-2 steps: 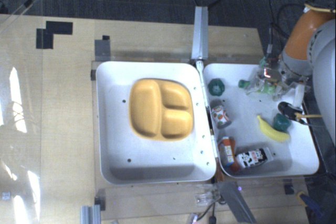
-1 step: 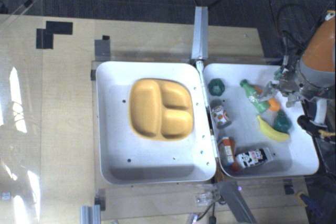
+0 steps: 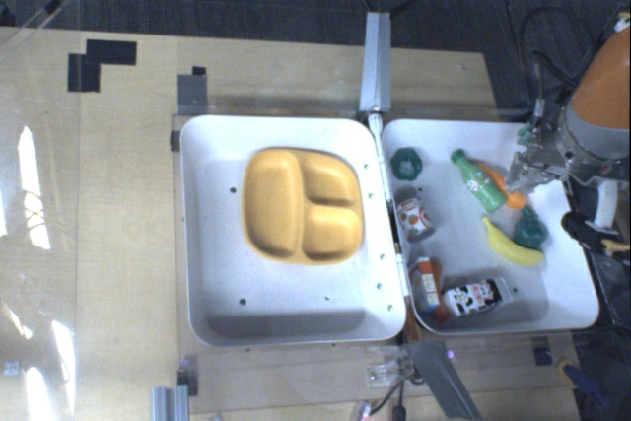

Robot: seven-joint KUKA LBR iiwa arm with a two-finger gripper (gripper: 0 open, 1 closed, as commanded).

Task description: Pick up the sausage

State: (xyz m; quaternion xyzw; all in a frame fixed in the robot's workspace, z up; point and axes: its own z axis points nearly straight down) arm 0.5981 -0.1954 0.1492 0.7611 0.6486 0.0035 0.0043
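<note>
Reddish-brown and stubby, the sausage (image 3: 426, 283) lies in the right bin (image 3: 564, 299), at its near left corner, close to the wall shared with the other bin. It runs lengthwise from far to near, with a paler patch across its middle; finer detail is too small to make out. Just to its right, nearly touching, a black-and-white patterned carton (image 3: 476, 295) lies on its side along the near wall.

Farther back in the same bin, a small white and brown can (image 3: 415, 217) sits beside the left wall, and a dark green round object (image 3: 406, 164) lies in the far left corner. A green bottle (image 3: 479, 180) lies slanted in the middle of the far half, with an orange piece (image 3: 515, 199) at its near right end. Nearer, a teal-green lump (image 3: 530, 230) rests just above a yellow banana (image 3: 513, 246), the two touching or almost so.

In the left bin (image 3: 212, 296) there is a yellow tray (image 3: 301, 204) with one long compartment on the left and two smaller ones on the right; nothing can be seen in them.

From the right, the arm (image 3: 603, 89) reaches over the right bin's far right part. Its gripper (image 3: 527, 168) hangs above the bottle's end and the orange piece, well apart from the sausage. Whether it is open or closed cannot be told, and nothing can be seen in its grasp.
</note>
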